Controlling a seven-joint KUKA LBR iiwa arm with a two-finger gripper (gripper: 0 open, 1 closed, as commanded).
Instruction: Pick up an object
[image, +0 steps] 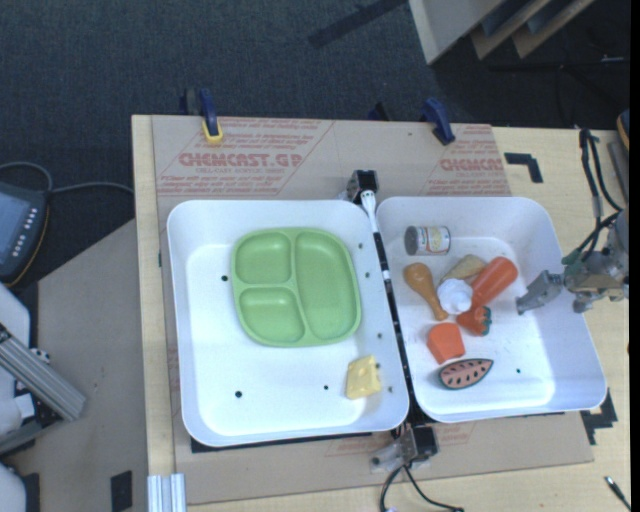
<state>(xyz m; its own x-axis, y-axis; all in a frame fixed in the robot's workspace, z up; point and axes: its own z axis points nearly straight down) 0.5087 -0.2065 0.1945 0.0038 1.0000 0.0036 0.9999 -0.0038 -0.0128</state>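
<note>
Right bin (560, 390): holds a cluster of toy foods near its middle; a small jar (427, 239) lying on its side at the top; a drumstick (424, 287) slanting down from it; a tan wedge (466, 267); a carrot (494, 279) tilted, its lower end near a white ball (455, 295); a small red piece (475, 320) just below the ball; an orange block (446, 341); a watermelon slice (465, 373) nearest the front, a little apart from the rest.

Left bin (200, 300): a green divided plate (297, 286); a yellow cheese piece (363, 378) near the front right corner, close to the wall between the bins.

Gripper (528, 297): at the right bin's right side, just beside the carrot's upper end but apart from it; nothing seen between its fingers; whether they are spread or pressed together cannot be told at this size.

Task's thing: none yet chosen or held; nearest candidates are the carrot and the ball.

Risks, as judged: the cluster is tightly packed, so a descent there may land a finger on a neighbour and push things aside instead of closing round one; the carrot and the jar are rounded and may roll or slip out of a pinch; the ball may squirt away; the flat watermelon slice offers little to grip; an approach too near the bin's wall may catch the rim.
</note>
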